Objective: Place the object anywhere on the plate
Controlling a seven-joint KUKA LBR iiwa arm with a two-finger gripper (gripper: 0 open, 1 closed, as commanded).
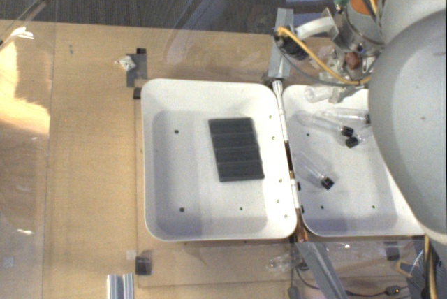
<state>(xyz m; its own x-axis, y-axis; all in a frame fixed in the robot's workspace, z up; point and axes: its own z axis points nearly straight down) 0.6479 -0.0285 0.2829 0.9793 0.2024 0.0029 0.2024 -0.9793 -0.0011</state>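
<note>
Tool (347, 61) sits at top right, over the far edge of the R bin (349, 221). Can't tell its state; too much cabling and wrist hardware around it to read. Nothing visibly held. Arm (412, 116) is bulky and close to cam, so it covers the R bin's right side.

Just below the tool, inside the R bin: clear tubes w/ dark caps. One tube (328, 124) lies roughly crosswise nr the top, its cap (349, 140) toward the arm. Second tube (313, 170) lies diagonal lower down, cap (326, 183) at its lower end. More clear plastic nr the bin's top edge, under the tool; hard to make out. These look like the objs to move; all lie loose on the bin floor, so prob. dropped in as pick stock.

L bin (160, 214) is touching the R bin along the shared rim. Plate (236, 149) = dark ribbed rectangle, lying flat at about mid-bin, slightly tilted. Central placement gives margin on all sides for a drop.

Judgement: task not done; plate bare, objs in R bin, well apart from the plate. Tool is positioned nr the upper tube, likely for a pick. Clear tubes may roll or slip.

Counter (84, 151): tan, w/ small dark fixtures at the L bin's corners.
</note>
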